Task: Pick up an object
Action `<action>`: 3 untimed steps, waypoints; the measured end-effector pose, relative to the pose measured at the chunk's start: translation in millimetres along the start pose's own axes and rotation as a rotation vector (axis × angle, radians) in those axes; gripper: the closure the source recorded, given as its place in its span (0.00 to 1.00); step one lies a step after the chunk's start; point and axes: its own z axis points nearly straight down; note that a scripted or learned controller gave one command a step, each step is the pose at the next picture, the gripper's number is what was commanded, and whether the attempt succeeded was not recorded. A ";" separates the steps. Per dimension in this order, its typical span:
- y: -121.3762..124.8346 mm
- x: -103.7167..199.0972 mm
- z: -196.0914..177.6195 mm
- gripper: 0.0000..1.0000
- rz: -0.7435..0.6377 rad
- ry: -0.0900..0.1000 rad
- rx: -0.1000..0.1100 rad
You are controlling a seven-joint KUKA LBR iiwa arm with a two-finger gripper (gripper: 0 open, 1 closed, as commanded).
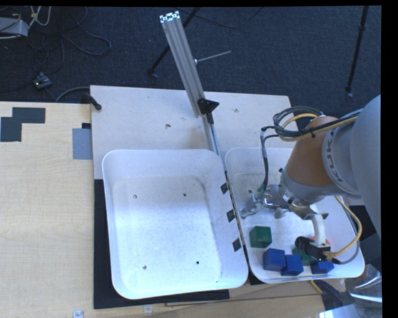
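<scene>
My tool [266,202] hangs in the right bin [348,270], its spread hidden from me — the green cube [260,236] below it looks light, stiff, best pinched across flat opposite faces.

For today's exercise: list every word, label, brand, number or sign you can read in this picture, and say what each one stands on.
There is no readable text.
The arm, both white bins and the green block and blue blocks bear no lettering that shows.
The checkered patch atop the metal rail is a pattern, not writing.
The dark shapes on the wooden board are plain patches.
</scene>
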 end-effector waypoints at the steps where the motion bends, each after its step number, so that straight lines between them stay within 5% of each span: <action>1: -49.2 -3.8 -2.8 0.00 0.003 0.000 -0.003; 2: -27.2 -54.3 -1.9 0.00 0.004 -0.001 -0.001; 3: 7.6 -22.3 -107.1 0.00 -0.002 0.001 -0.006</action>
